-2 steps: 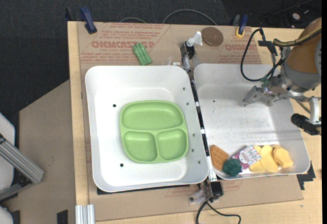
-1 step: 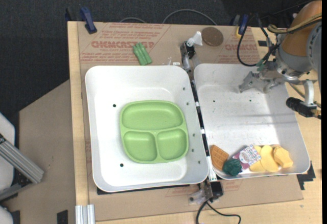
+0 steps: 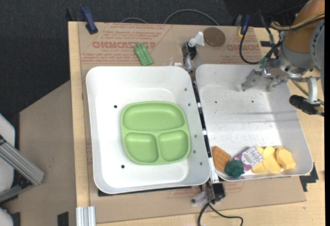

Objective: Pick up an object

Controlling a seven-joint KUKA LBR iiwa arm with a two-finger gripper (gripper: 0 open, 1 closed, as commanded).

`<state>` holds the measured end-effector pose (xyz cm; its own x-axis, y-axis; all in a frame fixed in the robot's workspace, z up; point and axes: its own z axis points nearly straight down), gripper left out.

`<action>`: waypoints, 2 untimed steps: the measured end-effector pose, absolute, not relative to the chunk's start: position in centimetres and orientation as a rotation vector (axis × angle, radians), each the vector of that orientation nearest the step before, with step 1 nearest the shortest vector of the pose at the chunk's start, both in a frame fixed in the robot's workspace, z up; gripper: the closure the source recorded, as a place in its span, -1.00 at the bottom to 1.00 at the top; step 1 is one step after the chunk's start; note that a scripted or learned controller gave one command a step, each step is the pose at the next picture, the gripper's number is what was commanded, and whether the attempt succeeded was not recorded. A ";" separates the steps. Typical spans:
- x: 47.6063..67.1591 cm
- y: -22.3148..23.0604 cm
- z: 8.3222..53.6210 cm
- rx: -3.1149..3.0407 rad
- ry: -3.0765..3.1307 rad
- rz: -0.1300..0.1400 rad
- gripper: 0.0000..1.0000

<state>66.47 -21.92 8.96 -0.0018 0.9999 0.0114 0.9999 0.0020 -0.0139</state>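
- The pincer (image 3: pixel 256 81) is seen at the upper right of the frame, over the upper part of the right bin (image 3: pixel 242 116); its fingers are spread apart and nothing is held between them.
- The objects are gathered in the right bin's lower corner: a brown waffle-like piece (image 3: pixel 221 157), a dark green item (image 3: pixel 234 168), a small printed packet (image 3: pixel 251 157) and yellow pieces (image 3: pixel 273 160), touching or just beside one another, well apart from the pincer.
- A green divided plate (image 3: pixel 154 132) is laid in the middle of the left bin (image 3: pixel 103 116).
- A green clip (image 3: pixel 144 54) and a brown disc (image 3: pixel 214 37) are seen on the worktop (image 3: pixel 77 116) above the bins.
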 end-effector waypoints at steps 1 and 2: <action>66.6 -21.8 8.6 -2.205 -2.211 -0.001 -1.00; 66.7 -22.3 11.1 -2.221 -2.225 -0.002 -1.00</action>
<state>66.75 -22.28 11.11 -0.0019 1.0000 -0.0007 1.0000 0.0019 0.0029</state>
